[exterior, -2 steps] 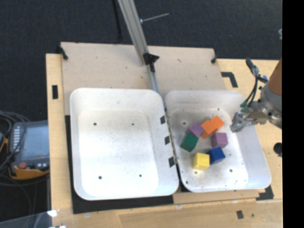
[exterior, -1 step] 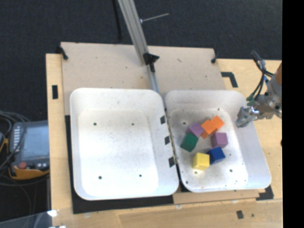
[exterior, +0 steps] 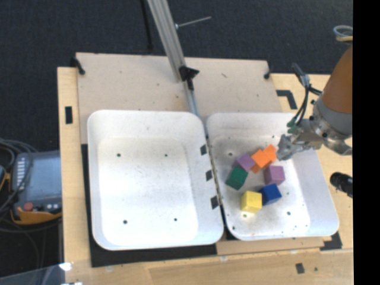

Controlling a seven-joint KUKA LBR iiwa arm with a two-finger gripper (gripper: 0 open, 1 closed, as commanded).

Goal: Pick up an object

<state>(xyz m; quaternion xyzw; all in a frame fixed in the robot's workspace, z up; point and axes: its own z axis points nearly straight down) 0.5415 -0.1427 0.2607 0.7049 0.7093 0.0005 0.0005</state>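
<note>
Several small blocks lie clustered in the right bin [exterior: 309, 212]: an orange block [exterior: 264, 157], a light purple one [exterior: 246, 162], a green one [exterior: 237, 177], a purple one [exterior: 274, 174], a blue one [exterior: 271, 193] and a yellow one [exterior: 251, 201]. My gripper [exterior: 286, 148] reaches in from the right, low over the bin, its tip just right of the orange block and close to it. Nothing shows between its fingers.
The left bin [exterior: 148, 177] sits beside the right one, joined by a dark divider with clips. A slanted aluminium post [exterior: 172, 40] rises behind the bins. A grey control box [exterior: 35, 183] and cables sit at the far left.
</note>
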